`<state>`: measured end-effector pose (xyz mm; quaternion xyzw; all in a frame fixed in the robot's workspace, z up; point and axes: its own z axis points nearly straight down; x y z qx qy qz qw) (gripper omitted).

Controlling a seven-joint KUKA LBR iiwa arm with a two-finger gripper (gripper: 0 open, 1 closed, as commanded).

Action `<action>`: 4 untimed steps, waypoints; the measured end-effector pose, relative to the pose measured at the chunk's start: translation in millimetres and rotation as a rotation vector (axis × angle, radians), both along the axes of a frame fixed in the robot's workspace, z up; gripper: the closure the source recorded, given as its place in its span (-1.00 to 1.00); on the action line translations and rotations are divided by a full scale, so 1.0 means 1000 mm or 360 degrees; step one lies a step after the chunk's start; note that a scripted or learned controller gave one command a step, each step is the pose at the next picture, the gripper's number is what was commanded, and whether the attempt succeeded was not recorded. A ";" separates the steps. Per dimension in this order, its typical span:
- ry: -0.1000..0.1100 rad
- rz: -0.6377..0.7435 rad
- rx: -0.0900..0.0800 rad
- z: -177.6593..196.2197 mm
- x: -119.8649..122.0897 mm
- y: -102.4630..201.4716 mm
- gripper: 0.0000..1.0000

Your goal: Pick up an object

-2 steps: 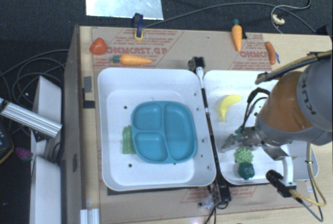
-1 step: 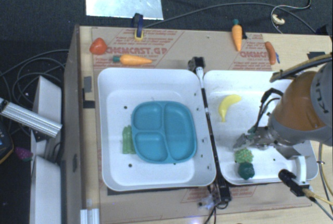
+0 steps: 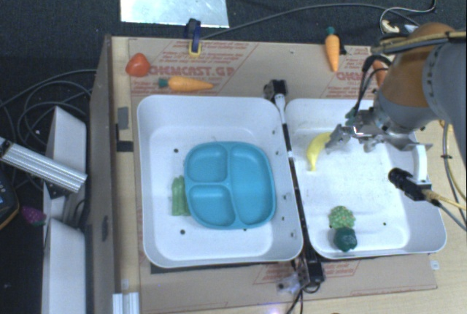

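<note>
Two shallow white bins sit side by side on the surface, a brown board printed with red lettering. The left bin holds a blue divided plate with three compartments, and a green leafy piece lies touching the plate's left edge.

The right bin holds three toy foods. A yellow banana lies near the bin's upper-left part, close to the divider between the bins. Near the front wall lie a light-green broccoli-like piece and, touching it just below, a darker green round piece.

The arm reaches in from the right, its grey body over the upper right of that bin. The tool hangs just right of the banana — its grey fingers look spread and close beside the fruit's upper end, with nothing seen between them. Whether a fingertip touches the banana cannot be told.

Outside the bins, on the board's back strip, an orange carrot lies flat beside a red-orange tomato-like piece — another carrot stands further right. A blue-and-yellow clamp grips the board's back edge. Cables trail across the dark floor at left
</note>
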<state>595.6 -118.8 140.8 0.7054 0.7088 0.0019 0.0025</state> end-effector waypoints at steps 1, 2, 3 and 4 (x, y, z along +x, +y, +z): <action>-0.0007 0.0002 0.0004 -0.046 0.026 0.016 -1.00; 0.0005 -0.0004 0.0000 0.011 -0.022 0.019 -1.00; 0.0011 -0.0007 0.0001 -0.006 -0.109 0.017 -1.00; 0.0005 -0.0001 0.0001 -0.002 -0.017 0.021 -1.00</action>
